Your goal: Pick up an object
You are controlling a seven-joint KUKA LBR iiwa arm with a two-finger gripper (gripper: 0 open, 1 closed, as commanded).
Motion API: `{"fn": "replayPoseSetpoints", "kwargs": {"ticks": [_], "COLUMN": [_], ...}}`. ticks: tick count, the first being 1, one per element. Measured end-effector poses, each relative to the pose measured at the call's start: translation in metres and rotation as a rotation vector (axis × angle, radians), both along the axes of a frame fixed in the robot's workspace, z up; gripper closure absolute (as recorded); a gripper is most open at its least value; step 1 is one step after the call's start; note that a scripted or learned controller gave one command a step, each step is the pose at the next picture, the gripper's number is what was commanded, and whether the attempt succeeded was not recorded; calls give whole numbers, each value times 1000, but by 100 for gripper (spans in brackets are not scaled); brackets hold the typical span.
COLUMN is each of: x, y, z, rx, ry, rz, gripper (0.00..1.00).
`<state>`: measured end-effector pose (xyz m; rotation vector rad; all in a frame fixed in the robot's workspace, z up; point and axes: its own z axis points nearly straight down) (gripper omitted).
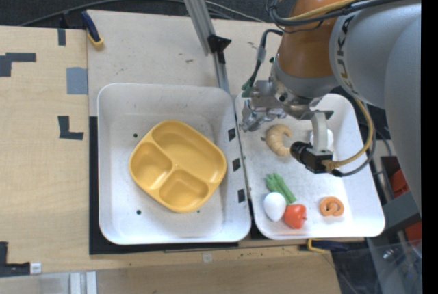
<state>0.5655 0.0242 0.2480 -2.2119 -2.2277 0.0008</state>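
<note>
Holding yellow tray (178, 166): left bin (113, 149); croissant (278, 139): right bin (363, 210).

Light is even and fairly bright, falling from overhead onto the bench, with the left bin (109, 149) as the brightest broad surface; its white floor is close to washed out but keeps faint grey shading along the walls. Inside it, the yellow tray (178, 165) casts a soft, short shadow toward its lower right edge. To the right of that bin, the orange band (321, 19) carries a small glossy highlight. Above the bin, the dark floor loses detail. Focus is slightly soft throughout, with mild compression grain.
</note>
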Motion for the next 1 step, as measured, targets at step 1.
{"fn": "replayPoseSetpoints", "kwargs": {"ticks": [1], "x": [-1], "y": [49], "z": [-10], "rx": [-1], "ry": [2], "rz": [0], "gripper": [100]}}
